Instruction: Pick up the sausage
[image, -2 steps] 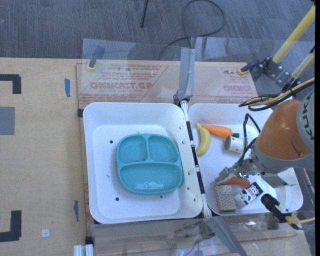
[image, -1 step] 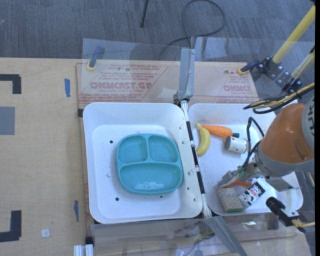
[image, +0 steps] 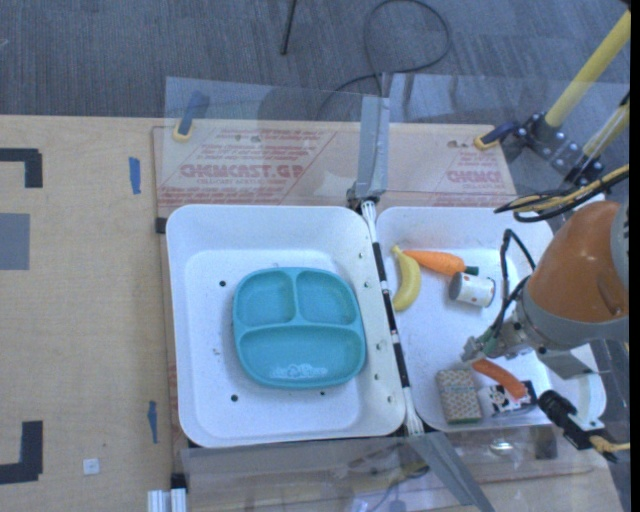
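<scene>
Two white bins sitting side by side on desk. Left bin (image: 190, 300) holding teal divided plate (image: 298, 327). Right bin (image: 425, 330) holding banana (image: 406, 281), carrot (image: 436, 261) and white cup (image: 471, 289) toward far edge, sponge (image: 459, 394) at near edge. Sausage (image: 500, 377) lying near right bin's near edge, just beside sponge. Jaws (image: 487, 347) hovering just above sausage; cannot tell whether apart or together.

Orange-red sausage (image: 499, 377) lies slanted in the right bin.
</scene>
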